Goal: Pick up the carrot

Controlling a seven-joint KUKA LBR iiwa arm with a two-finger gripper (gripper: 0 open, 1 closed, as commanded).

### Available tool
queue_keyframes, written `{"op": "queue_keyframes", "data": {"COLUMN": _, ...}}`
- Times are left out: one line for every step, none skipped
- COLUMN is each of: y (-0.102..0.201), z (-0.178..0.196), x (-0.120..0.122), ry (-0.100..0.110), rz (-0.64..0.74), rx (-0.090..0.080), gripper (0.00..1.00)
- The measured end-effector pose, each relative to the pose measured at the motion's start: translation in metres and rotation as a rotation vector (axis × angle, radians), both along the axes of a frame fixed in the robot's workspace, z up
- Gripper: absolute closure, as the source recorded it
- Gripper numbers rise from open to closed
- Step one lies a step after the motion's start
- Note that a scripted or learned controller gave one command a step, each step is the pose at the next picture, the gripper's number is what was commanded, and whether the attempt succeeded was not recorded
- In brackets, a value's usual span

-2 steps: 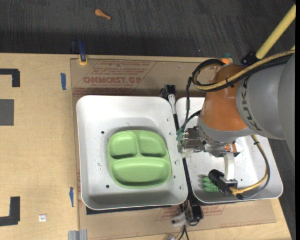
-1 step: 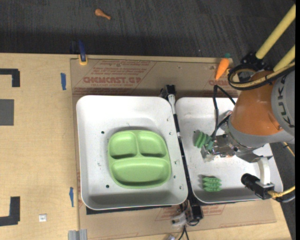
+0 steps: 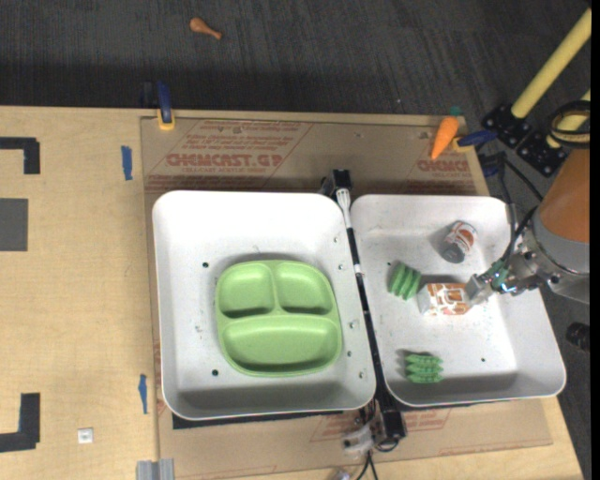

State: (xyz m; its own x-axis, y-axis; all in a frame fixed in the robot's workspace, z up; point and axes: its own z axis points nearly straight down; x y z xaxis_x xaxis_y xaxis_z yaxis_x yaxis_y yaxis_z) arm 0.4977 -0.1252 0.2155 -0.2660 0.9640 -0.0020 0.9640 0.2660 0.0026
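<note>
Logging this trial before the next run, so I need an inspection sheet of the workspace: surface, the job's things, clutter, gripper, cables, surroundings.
Surface: cardboard-covered bench bearing a left bin and a right bin, side by side.
Job's things: carrot lies outside the bins, on the cardboard behind the right bin.
Clutter: green divided plate in the left bin; in the right bin a small can, two green ridged pieces, and an orange-and-white packet.
Gripper: gripper low in the right bin beside the packet, far from the carrot; finger state unclear.
Cables: wires at the arm's wrist.
Surroundings: dark carpet with a small orange item; yellow pole.
</note>
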Motion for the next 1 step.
{"op": "queue_keyframes", "data": {"y": 0.0761, "z": -0.007, "x": -0.0087, "ry": 0.005, "rz": 0.042, "rx": 0.002, "gripper": 1.0}}
